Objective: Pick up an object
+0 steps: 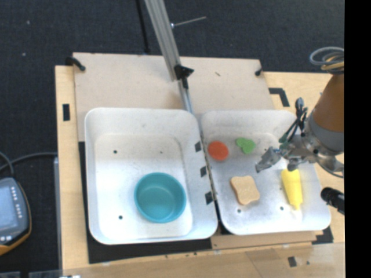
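Over the right white bin (232, 120) I see my claw (272, 158) above the yellow plastic corn cob (292, 187). Finger state: cannot tell.

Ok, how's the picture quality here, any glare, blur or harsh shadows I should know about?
In the camera view the light is even and soft, with only faint shadows under the teal bowl and the bread slice; the white bins look bright but not blown out; the whole frame is a bit soft, and the gripper is blurred, so its detail is hard to read.
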`<state>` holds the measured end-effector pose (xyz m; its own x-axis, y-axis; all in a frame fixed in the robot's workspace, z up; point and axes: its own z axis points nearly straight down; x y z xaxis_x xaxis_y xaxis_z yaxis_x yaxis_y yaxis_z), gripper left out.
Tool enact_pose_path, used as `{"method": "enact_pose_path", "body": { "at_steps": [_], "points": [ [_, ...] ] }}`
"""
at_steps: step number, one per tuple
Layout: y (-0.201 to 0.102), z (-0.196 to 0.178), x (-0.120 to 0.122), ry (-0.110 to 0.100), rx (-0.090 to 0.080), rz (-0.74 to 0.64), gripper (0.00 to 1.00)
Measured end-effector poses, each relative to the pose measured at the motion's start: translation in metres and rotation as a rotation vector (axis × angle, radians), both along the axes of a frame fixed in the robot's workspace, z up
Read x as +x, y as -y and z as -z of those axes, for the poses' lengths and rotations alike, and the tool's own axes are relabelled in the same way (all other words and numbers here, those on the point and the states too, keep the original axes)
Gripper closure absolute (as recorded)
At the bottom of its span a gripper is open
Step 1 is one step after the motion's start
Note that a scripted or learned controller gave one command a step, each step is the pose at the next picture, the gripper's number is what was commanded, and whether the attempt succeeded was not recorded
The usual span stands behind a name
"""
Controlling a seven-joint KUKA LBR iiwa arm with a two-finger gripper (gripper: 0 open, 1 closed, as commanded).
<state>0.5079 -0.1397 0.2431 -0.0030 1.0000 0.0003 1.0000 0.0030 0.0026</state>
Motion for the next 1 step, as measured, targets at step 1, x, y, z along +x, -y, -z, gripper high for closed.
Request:
{"method": "enact_pose_path", "body": {
  "at_steps": [1],
  "points": [
    [0.0003,0.0000,0.0000,0.000,0.000,0.002,0.00]
  ]
}}
